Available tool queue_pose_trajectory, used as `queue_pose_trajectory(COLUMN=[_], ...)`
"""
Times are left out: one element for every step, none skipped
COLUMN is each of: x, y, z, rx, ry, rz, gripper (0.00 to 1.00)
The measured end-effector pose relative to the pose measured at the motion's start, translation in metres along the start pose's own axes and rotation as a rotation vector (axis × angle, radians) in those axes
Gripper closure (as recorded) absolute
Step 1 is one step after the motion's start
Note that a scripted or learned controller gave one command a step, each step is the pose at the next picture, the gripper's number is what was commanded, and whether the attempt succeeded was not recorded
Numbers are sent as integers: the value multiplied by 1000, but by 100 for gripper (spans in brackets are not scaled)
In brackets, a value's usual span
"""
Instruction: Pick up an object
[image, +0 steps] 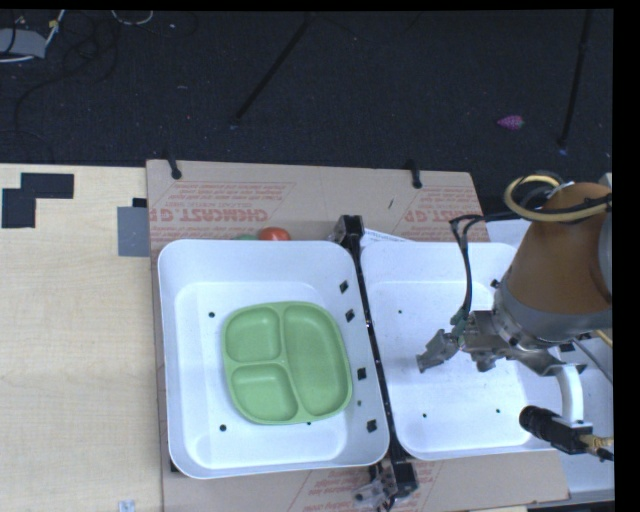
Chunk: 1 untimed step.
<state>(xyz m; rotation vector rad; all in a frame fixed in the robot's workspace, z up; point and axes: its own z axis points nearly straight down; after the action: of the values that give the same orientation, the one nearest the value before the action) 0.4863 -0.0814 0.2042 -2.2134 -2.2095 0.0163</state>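
Green divided plate (287, 362), three compartments, lies flat on the floor of the left white bin (190, 300), roughly centred and tilted a little against the bin's walls; nothing rests in its compartments. Taking that plate as the landmark: right of it, past a black divider strip (365, 340) with clips, sits the right white bin (440, 440), its floor bare apart from small dark dots. Over that bin, well right of the plate and apart from it, hangs the claw (436, 352), dark metal, pointing left toward the plate; cannot tell whether it is open or closed, the tip being too small and dark, and no object is seen in it. Behind the claw, further right of the plate, the grey arm with its orange band (560, 255) comes in, a black cable (466, 270) looping along it. Above the plate, just beyond the left bin's far rim, a small red-orange object (274, 235) peeks out, partly hidden by the rim. Both bins rest on a cardboard sheet (300, 200) with red printing. Left of the plate, beyond the cardboard, pale wooden worktop (70, 350) with black and grey squares (40, 195) stuck on it. Far above the plate, dark carpeted floor (300, 80) with cables.
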Motion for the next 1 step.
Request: queue_pose_trajectory(x=[0], y=[3], z=[-6], rx=[-12], ry=[-1], rz=[-2], gripper=[0])
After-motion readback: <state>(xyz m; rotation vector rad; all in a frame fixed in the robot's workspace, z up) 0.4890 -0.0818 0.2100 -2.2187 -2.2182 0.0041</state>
